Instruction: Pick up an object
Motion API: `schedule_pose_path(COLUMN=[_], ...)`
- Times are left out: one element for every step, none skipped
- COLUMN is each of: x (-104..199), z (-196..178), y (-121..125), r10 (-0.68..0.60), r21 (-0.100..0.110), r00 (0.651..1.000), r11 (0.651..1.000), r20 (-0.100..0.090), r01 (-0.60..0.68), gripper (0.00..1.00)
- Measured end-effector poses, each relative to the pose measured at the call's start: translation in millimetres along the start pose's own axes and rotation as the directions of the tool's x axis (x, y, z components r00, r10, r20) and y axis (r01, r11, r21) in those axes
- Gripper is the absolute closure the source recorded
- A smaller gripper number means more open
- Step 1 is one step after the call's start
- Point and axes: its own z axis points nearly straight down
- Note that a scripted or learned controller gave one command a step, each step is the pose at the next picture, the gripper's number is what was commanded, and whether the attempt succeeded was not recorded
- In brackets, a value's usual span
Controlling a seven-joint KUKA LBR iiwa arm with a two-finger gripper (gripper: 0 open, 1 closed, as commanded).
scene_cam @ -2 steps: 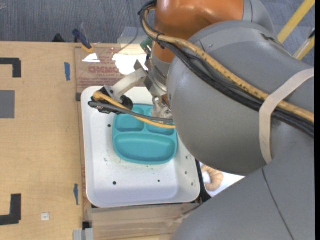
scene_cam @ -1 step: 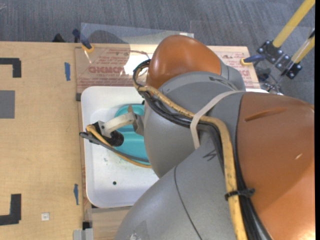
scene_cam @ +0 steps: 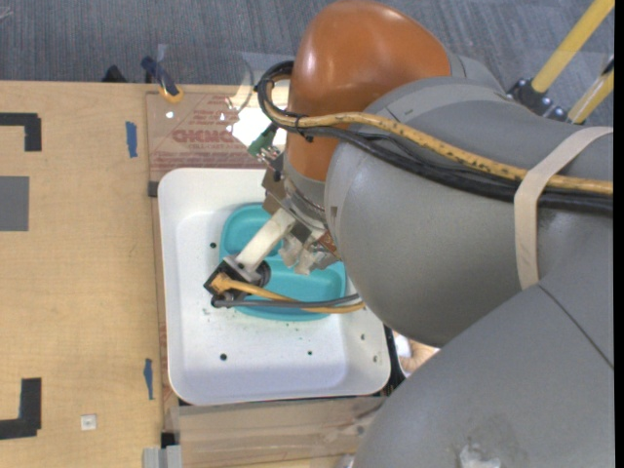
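Gripper (scene_cam: 300, 256): over teal dish (scene_cam: 244, 234), mid white bin (scene_cam: 195, 344); we cannot tell its state.
Risk: rim may slip free (smooth curve).

You'll see the white bin (scene_cam: 195, 359) looks like smooth plastic with a soft sheen, and the teal dish (scene_cam: 242, 230) in it like glossy plastic. The bench (scene_cam: 78, 261) on the left is matt, pale wood. The arm (scene_cam: 439, 213) has a smooth grey shell; its orange band (scene_cam: 361, 57) shines.
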Motion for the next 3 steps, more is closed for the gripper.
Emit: schedule_pose_path(x=[-36, -5, 33], z=[87, 118, 14], y=[35, -5, 31], r10=[0.322, 0.508, 0.510], r21=[0.001, 0.000, 0.001], r00=[0.947, 0.861, 0.860], r11=[0.947, 0.861, 0.860], r20=[0.007, 0.002, -0.006], r01=[-0.322, -0.508, -0.510], gripper=[1.00, 1.00, 1.00])
